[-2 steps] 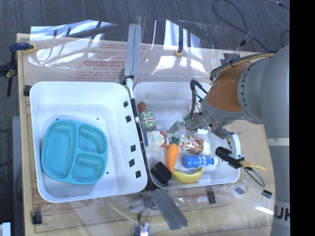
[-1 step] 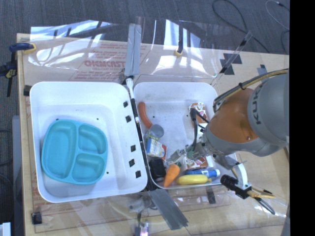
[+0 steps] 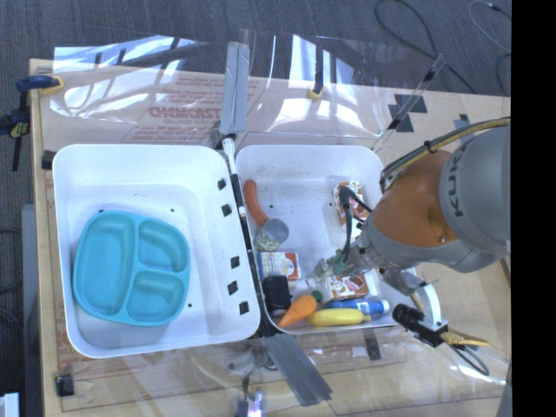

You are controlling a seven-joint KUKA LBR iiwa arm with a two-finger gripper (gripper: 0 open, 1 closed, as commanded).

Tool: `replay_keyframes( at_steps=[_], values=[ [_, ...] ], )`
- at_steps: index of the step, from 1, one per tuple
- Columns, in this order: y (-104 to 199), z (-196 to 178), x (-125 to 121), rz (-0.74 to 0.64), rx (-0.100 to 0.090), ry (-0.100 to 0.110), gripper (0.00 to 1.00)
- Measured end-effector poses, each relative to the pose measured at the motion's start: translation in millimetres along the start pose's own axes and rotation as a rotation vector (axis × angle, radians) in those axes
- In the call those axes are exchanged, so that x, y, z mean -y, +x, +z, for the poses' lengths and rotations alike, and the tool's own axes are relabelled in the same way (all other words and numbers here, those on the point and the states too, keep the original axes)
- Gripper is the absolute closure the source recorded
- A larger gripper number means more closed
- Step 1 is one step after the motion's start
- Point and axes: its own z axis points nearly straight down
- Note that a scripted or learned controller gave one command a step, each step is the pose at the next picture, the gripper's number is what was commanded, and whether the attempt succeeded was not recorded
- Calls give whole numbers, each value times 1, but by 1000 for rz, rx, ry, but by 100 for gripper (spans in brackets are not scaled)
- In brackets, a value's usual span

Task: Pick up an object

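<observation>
In the right white bin [image 3: 295, 159], the grey arm's gripper [image 3: 341, 263] hung low over a clutter of small packages [image 3: 352, 283]; its state could not be told. Nearby lay an orange carrot [image 3: 300, 309], a yellow banana [image 3: 339, 317], and a red sausage [image 3: 254, 202]. A turquoise divided plastic tray [image 3: 130, 268] sat in the left bin [image 3: 130, 168].

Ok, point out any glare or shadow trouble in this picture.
Camera view: bright glare streaks the clear plastic sheet behind the bins; the left bin with the blue tray is evenly lit; the arm shades the crowded right bin, and small items there look soft.
</observation>
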Motion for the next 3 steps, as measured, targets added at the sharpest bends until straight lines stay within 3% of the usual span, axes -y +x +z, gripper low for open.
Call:
replay_keyframes(
  at_steps=[1,2,3],
  values=[
    [0,0,0,0,0,1,0],
    [11,-128,-65,10,-5,6,0],
    [12,-138,-66,3,-5,7,100]
  ],
)
